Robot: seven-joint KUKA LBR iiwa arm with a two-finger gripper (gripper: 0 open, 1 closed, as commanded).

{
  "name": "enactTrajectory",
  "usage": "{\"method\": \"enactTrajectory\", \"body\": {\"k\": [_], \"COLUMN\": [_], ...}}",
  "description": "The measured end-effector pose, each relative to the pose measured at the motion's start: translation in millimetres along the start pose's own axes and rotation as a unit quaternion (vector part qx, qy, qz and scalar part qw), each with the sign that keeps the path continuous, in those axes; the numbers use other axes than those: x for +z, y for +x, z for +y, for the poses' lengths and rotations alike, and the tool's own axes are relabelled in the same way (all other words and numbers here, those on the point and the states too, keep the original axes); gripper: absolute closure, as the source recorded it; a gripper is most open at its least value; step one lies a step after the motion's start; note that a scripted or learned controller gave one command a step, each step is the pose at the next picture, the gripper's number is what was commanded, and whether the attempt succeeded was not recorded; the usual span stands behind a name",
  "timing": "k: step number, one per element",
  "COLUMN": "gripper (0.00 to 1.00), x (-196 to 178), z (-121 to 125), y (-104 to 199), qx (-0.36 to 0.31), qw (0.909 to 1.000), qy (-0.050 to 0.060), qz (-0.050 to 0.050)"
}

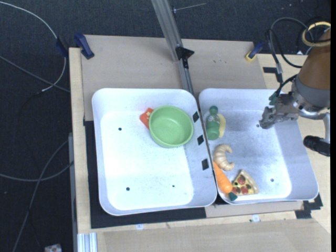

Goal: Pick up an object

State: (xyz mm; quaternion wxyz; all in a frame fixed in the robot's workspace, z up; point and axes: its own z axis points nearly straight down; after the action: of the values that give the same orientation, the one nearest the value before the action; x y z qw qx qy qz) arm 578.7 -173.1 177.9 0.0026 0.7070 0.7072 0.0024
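Note:
My gripper [266, 121] hangs over the upper right part of the right bin [294, 190], well to the right of the toys. Along that bin's left side lie a green bottle [212, 123] with a banana [222, 125] beside it, a croissant [224, 156], a carrot [222, 179] and a pizza slice [244, 183]. A green bowl [170, 125] sits in the left bin [113, 156] at its upper right, with a small red-orange item [145, 117] tucked against its left rim. Nothing shows between the gripper's fingers.
A metal pole [170, 28] slants down from the top to the gap between the bins. Blue clamps [84, 45] hold the bench's far corners. Cables run by the arm [315, 75] at the right.

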Motion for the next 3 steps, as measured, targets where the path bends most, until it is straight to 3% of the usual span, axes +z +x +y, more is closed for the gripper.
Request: {"method": "enactTrajectory", "body": {"k": [2, 3], "gripper": [1.00, 1.00], "x": [-118, -99], "z": [1, 6], "y": [2, 59], "qx": [-0.001, -0.003], "qw": [1.0000, 1.0000], "qy": [-0.001, 0.008], "qz": [0.000, 0.004]}}
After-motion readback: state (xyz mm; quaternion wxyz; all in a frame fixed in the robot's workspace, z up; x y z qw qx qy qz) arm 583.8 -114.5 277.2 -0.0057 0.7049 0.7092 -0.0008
